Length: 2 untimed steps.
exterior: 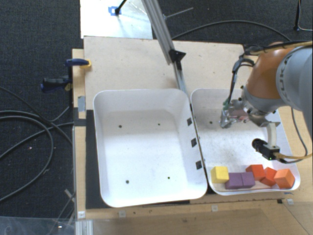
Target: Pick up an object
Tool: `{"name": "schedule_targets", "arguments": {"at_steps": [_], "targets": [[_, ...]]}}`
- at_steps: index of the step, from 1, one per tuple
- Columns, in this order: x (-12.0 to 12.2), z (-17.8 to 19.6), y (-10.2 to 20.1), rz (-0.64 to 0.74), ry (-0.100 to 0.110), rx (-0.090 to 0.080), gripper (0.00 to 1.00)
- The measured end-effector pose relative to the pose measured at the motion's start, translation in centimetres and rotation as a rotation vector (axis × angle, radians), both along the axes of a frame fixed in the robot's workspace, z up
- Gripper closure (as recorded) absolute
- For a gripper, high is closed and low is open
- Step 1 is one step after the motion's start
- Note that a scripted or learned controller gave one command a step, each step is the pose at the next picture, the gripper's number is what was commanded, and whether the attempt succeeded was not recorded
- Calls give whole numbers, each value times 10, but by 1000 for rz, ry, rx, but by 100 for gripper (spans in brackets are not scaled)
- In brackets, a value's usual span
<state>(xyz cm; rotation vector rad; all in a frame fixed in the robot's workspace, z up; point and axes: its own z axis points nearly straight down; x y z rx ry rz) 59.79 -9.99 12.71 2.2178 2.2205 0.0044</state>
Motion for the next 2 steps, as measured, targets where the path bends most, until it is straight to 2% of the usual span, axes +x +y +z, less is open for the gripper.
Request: {"name": "schedule_targets", "arguments": {"at_steps": [1, 2], "targets": [[-9, 28, -1, -1, 1, 0, 100], [-57, 146, -96, -6, -6, -6, 100]]}}
